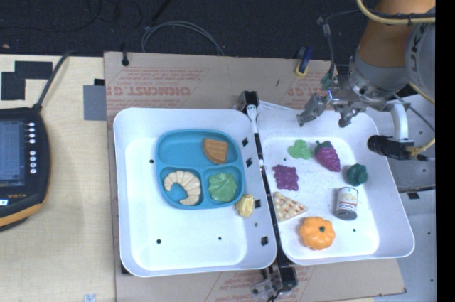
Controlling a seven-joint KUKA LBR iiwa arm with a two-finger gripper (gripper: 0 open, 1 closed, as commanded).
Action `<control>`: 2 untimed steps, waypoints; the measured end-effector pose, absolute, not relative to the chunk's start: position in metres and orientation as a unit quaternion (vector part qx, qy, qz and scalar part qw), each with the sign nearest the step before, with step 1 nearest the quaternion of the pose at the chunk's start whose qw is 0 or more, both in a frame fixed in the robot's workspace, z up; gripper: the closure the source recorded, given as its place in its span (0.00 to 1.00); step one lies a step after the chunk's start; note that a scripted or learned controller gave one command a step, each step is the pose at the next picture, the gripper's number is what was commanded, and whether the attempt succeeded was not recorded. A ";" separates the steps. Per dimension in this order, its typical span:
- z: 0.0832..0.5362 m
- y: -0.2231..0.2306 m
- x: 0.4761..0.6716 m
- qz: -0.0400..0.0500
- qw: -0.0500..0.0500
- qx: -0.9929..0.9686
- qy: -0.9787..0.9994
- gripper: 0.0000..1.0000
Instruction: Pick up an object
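My gripper point(328, 114) hangs over the far edge of the right bin point(398, 222), open, with nothing between its two spread fingers point(310, 114). Below it in that bin lie a green toy point(300, 149) and a purple grape bunch point(328, 155). Farther toward the front are a dark green broccoli piece point(355, 173), a flat purple piece point(286, 177), a small can point(347, 202), a waffle wedge point(288, 207) and an orange pumpkin point(316, 232).
The left bin point(135, 222) holds a blue divided plate point(170, 151) with a bread slice point(215, 150), a croissant point(183, 185) and lettuce point(223, 185). A yellow toy point(245, 205) lies beside the plate. A teach pendant point(18, 158) rests at the far left.
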State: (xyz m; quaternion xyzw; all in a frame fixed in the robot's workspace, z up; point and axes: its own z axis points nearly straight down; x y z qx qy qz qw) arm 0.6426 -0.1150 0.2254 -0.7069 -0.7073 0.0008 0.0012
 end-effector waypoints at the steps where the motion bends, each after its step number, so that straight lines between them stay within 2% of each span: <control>1: 0.080 -0.176 0.628 0.003 0.003 -0.708 -0.706 0.00; 2: 0.099 -0.176 0.631 0.000 0.000 -0.708 -0.706 1.00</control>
